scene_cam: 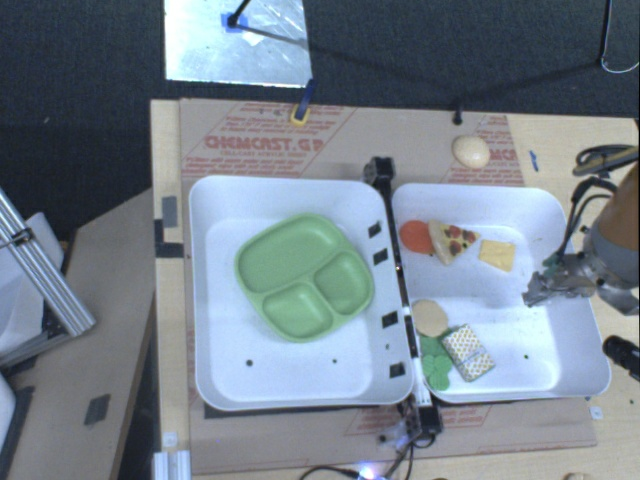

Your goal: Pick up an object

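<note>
The right bin (540, 208) holds several toy foods: a red disc (415, 235), a pizza slice (453, 242), a yellow cheese block (498, 255), a tan cookie (431, 318), green rounds (434, 361) and a patterned packet (468, 353). My gripper (545, 286) hangs over the right side of this bin, just right of the cheese block, with the arm coming in from the right edge. Nothing shows between its tips.
The left bin (215, 208) carries a green divided plate (305, 277). A beige egg-shaped object (471, 151) lies on the cardboard behind the right bin. A black divider with clips (393, 268) runs between the bins. A shiny sheet (236, 28) lies at the back.
</note>
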`<state>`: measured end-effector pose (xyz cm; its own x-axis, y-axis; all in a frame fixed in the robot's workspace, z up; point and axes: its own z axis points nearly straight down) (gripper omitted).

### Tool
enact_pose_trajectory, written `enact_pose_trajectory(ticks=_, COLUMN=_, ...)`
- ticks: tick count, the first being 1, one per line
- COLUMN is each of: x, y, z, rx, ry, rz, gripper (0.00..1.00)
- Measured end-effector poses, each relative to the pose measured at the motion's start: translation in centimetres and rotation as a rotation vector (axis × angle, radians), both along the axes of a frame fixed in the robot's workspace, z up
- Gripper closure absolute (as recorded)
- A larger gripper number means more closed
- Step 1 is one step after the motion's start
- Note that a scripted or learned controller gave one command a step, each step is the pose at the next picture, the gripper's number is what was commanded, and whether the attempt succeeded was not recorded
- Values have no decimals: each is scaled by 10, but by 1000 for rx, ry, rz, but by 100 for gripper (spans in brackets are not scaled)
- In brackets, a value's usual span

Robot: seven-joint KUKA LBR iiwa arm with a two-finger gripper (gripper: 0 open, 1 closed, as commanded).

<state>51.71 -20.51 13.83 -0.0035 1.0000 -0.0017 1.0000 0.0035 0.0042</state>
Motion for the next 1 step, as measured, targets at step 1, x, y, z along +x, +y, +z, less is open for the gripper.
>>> enact_pose_trajectory(ticks=1, x=10, y=6, z=50, rx=-1, ry=-3, rz=2, gripper=100)
